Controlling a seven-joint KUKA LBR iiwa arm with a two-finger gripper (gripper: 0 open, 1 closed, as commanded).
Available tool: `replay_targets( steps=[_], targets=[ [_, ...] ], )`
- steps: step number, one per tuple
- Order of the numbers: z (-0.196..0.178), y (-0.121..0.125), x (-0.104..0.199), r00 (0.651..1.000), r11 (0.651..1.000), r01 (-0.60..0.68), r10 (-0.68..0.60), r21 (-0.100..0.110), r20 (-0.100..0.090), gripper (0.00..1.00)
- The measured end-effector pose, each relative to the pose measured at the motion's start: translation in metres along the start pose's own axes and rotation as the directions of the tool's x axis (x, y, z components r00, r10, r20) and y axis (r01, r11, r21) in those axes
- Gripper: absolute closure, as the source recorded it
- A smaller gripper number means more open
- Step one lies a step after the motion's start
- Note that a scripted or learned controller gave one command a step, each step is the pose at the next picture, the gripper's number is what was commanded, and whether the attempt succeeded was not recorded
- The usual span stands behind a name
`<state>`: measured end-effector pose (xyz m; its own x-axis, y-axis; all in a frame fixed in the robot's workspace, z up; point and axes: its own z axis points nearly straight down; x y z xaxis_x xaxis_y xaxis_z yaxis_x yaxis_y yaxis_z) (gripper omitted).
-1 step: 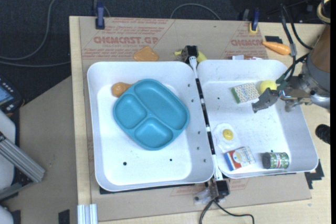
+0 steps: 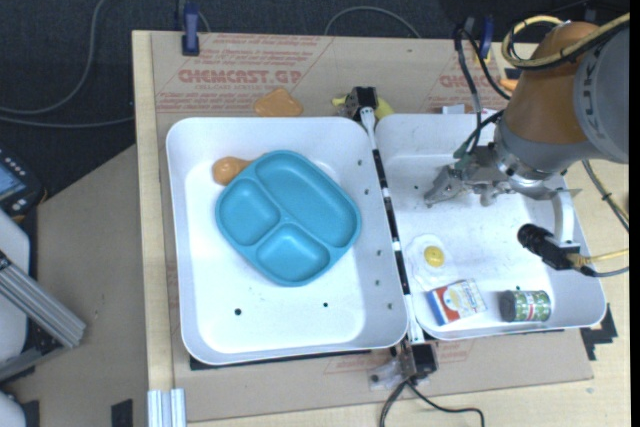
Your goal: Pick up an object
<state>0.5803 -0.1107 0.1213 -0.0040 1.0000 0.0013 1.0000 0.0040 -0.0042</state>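
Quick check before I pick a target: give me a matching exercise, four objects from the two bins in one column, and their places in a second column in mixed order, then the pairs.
Objects:
1. blue divided plate
2. orange piece
3. fried egg toy
4. green can

Places:
A. right bin, near corner at the camera view's right
B. left bin, at the plate's far-left edge
C. left bin, middle
D. right bin, near the divider, just above the red and white carton

Pairs: 1-C, 2-B, 3-D, 4-A
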Motion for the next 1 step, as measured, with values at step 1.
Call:
replay_targets(
  steps=[1],
  targets=[
    [0.0395, -0.0271, 0.0143, 1.0, 1.0, -0.005, 0.005, 0.003, -0.001, 0.0]
  ],
)
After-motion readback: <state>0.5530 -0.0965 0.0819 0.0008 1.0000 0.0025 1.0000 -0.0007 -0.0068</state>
